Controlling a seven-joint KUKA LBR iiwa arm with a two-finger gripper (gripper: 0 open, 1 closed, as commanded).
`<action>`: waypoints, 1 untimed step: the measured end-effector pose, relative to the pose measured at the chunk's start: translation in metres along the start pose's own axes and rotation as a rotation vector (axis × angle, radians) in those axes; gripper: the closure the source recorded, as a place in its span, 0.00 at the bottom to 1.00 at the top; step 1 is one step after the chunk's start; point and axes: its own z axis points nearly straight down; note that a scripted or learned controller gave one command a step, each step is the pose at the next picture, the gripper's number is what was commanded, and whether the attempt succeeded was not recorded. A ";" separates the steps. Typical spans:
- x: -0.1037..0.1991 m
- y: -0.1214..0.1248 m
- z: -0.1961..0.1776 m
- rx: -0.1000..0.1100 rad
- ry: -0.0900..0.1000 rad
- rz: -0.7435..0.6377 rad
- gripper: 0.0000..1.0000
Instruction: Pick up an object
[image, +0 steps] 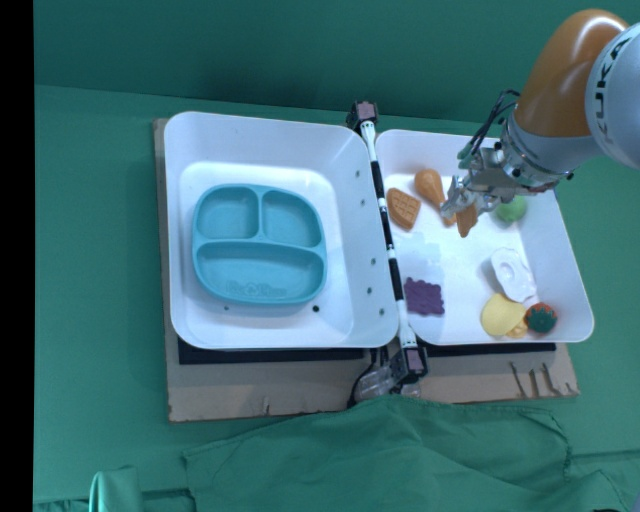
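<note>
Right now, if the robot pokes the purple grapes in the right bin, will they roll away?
Probably not. The purple grapes look like a flat, bumpy bunch lying low on the floor of the right bin, so a poke would likely slide them. They look like a small toy, so probably light. The bumps may make them awkward to pinch.

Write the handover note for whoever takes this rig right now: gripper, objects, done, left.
Gripper: over the right bin, near its top, with an orange piece at its tips; a grasp cannot be confirmed.
Right bin: waffle piece, drumstick, green item, purple grapes, white egg, yellow piece, red-green item.
Left bin: teal divided plate.
Done: no confirmed pick.
Left: secure one object and lift.
</note>
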 end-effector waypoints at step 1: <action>0.003 0.005 -0.046 0.002 0.000 0.000 1.00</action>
